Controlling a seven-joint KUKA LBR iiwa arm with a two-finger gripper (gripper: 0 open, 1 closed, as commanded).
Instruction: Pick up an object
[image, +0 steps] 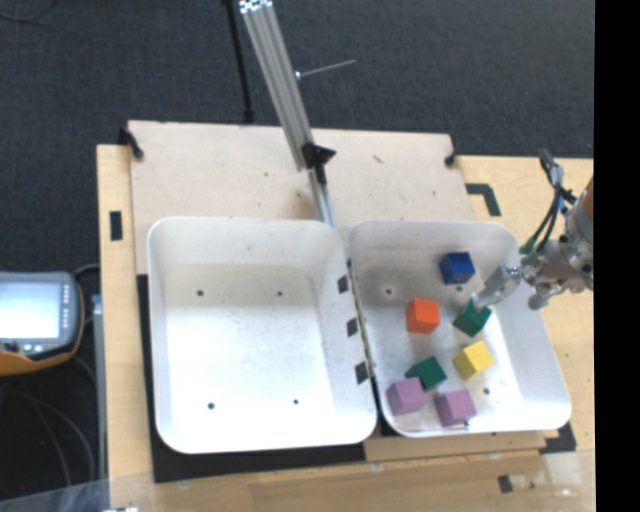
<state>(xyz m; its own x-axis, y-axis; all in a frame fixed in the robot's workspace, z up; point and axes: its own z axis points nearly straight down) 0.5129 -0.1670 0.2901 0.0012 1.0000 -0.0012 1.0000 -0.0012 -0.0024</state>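
Observation:
The right bin (530, 400) holds several small blocks. A blue block (457, 267) lies near the back, an orange one (423, 316) at the centre and a dark green one (472, 320) beside it. Toward the front lie a yellow block (474, 358), a second green block (427, 372) and two purple blocks (406, 395) (456, 406). My gripper (512, 293) hangs over the bin's right side, open, with nothing between its fingers. Its left fingertip (490, 290) is just above and to the right of the dark green block.
The left bin (165, 300) stands beside the right one, their walls meeting at the middle. A slanted aluminium post (285, 90) rises behind the bins. A grey device (35, 310) sits off the bench's left edge. Cables (550, 200) hang near the wrist.

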